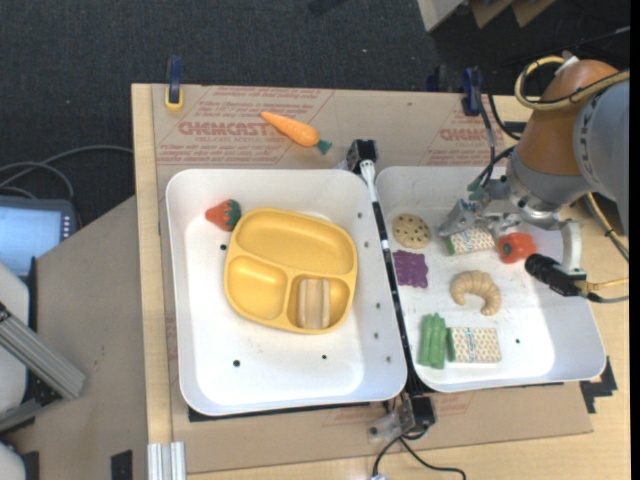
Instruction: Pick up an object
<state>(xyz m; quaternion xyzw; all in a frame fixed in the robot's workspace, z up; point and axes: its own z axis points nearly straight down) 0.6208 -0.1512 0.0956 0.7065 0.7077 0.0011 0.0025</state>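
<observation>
Wafer block (pixel 470 241), pale with coloured speckles, lies in the right bin (pixel 570 363) toward its far side, long axis running roughly left-right with a slight tilt. Gripper (pixel 478 220) sits directly over its far edge, so target lies straight below and a touch nearer than the tips; whether it is gripped, open or closed I cannot tell, the wrist blocks that. Red tomato-like piece (pixel 516 247) is just beside the block on the right, close enough to get bumped. Cookie (pixel 410 230) is to the left, purple piece (pixel 409 268) left and nearer, croissant (pixel 476 289) nearer, all apart from the block. Second speckled wafer (pixel 474 344) and green bundle (pixel 432 340) lie at the near side, well apart. Arm (pixel 560 133) comes in from the right over the far corner. Left bin (pixel 190 298) holds yellow divided plate (pixel 290 268) and strawberry (pixel 224 214); carrot (pixel 292 129) lies outside on the board, far side. Judgement: short descent only, closing across the block's short axis.
</observation>
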